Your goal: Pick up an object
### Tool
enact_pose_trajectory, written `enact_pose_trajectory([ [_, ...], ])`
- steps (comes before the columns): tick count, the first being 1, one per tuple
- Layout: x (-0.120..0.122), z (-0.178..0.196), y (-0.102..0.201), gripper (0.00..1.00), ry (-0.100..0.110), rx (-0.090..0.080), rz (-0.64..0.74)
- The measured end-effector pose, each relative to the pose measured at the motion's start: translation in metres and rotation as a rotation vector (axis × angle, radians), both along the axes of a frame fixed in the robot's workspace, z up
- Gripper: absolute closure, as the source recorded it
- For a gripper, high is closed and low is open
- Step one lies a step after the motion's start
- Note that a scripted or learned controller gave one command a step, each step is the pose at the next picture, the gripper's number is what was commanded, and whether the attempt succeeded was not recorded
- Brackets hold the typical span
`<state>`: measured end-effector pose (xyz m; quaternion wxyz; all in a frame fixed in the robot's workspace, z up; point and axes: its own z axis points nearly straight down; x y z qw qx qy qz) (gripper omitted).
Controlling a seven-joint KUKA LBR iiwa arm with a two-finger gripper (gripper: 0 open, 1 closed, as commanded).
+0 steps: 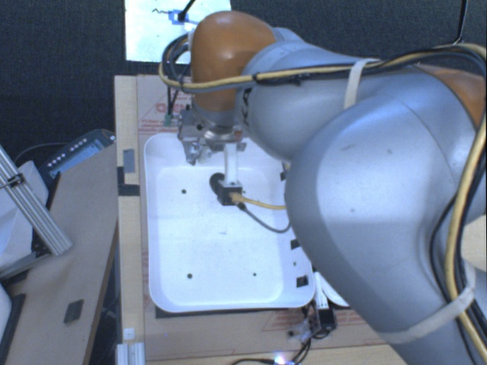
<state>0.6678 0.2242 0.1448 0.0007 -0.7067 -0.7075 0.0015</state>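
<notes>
My gripper (193,152) hangs low over the far left part of the left white bin (175,284), just inside its back wall. The orange wrist band (224,44) sits right above it. The bin's floor around the gripper is plain white with a few small dark dots (184,192). The big grey arm (380,173) reaches in from the right and hides the bin's right side and nearly all of the second bin.
The bins rest on a wooden bench (129,226). A grey handheld device (80,150) and an aluminium rail (34,211) lie off to the left. A white sheet (152,29) hangs on the dark back wall. Small connectors (319,322) sit by the bin's near right corner.
</notes>
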Motion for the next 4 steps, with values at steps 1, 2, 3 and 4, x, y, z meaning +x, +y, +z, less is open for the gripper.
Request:
enact_pose_trajectory([
  [1, 0.0, -0.064, -0.067, 1.0, 0.001, -0.001, -0.005],
  [2, 0.001, -0.06, -0.103, 1.0, -0.003, 0.0, -0.002],
  [3, 0.001, -0.058, -0.114, 1.0, -0.004, 0.001, 0.0],
  [4, 0.001, -0.06, -0.109, 1.0, -0.005, 0.002, 0.002],
])
